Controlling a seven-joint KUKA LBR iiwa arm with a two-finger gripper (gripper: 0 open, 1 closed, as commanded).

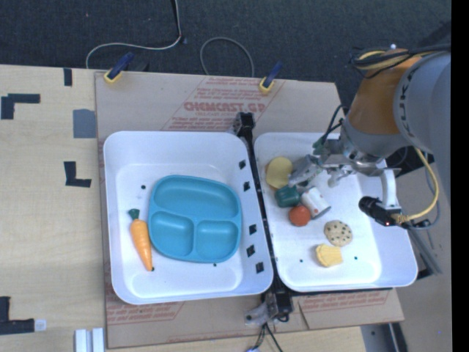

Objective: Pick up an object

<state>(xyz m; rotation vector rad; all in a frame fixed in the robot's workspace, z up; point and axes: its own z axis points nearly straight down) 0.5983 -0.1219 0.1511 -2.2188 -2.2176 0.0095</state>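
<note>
My gripper hangs over the upper middle of the right bin, open, with nothing between its fingers. Just below it lies a small white cylinder with a red end. A green object and a pale yellow round piece sit to the gripper's left, by the bin's left wall. A red ball-like fruit rests beside the cylinder. Nearer the front lie a speckled cookie and a yellow wedge.
The left bin holds a blue divided plate and an orange carrot along its left side. A black divider runs between the bins. The arm's cable and black fitting hang over the right bin's right side.
</note>
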